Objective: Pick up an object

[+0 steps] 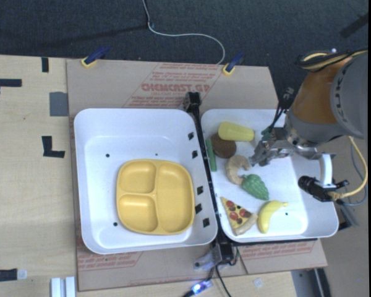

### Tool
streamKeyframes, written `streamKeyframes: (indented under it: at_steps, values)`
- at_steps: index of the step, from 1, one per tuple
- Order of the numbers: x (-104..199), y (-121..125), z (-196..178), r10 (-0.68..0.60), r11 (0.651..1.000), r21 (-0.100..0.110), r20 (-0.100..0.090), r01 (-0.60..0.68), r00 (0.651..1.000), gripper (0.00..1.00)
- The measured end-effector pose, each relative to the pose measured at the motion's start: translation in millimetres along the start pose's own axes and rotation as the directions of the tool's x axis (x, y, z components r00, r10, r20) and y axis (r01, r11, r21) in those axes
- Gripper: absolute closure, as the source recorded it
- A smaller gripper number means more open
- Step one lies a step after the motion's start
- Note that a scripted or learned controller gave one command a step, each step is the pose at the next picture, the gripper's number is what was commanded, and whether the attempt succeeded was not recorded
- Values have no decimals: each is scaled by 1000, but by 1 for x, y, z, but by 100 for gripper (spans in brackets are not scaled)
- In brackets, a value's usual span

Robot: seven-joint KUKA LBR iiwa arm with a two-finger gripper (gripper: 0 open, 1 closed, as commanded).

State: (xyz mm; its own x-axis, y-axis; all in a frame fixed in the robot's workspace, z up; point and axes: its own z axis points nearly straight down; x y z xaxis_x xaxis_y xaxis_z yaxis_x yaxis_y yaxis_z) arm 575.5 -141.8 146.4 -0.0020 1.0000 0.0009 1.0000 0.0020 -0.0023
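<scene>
Over the right bin [309, 231], gripper [260, 156] low beside the beige mushroom-like toy [237, 167], presumably lined up for a grab, finger opening impossible to tell, nothing visibly held, with corn [235, 131], green leaf [255, 186], banana [270, 214] and pizza slice [237, 214] nearby.

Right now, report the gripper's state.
Gripper: low in the right bin, beside the beige piece; open or closed cannot be told, nothing visibly held.
</scene>
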Motion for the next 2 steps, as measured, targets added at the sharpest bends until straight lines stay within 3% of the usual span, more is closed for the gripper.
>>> streamKeyframes:
  at_steps: [1, 2]
  values:
    - [1, 4, -59, -1, 1000, -1, 1, 1, 1000, 100]
    - [1, 5, -75, 0, 1000, 3, 0, 0, 1000, 100]
